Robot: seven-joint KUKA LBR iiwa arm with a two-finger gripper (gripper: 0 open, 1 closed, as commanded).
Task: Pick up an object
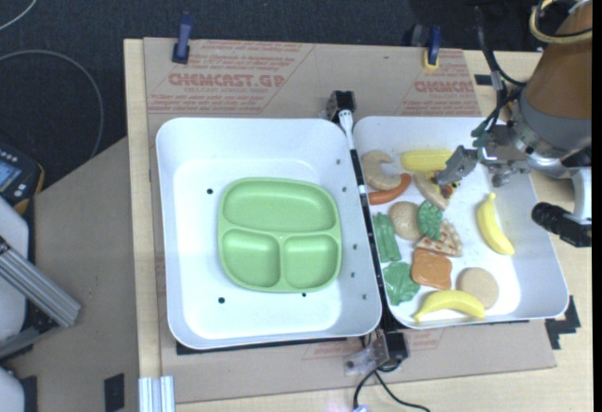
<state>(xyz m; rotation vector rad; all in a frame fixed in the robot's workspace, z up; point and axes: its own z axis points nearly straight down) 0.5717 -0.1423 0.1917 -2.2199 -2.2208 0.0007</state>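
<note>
My gripper [478, 169] hangs over the back of the right bin [536, 260], reaching in from the right. Its two fingers stand apart and open, with bare bin floor between them. The left fingertip [455, 167] is just above a small brown toy [433, 188], beside a yellow corn piece [425, 159]. A yellow banana [494, 224] lies just in front of the gripper. Further toy foods fill the bin's left half: a bread piece [378, 167], a sausage [388, 191], a potato [404, 218], a pizza slice [444, 237] and an orange toast [431, 267].
A second banana [450, 305] and a round cookie [478, 285] lie at the right bin's front, with green vegetables [388, 241] along its left wall. The left bin [179, 166] holds a green divided plate [279, 233]. Blue clamps [432, 47] sit at the board's back edge.
</note>
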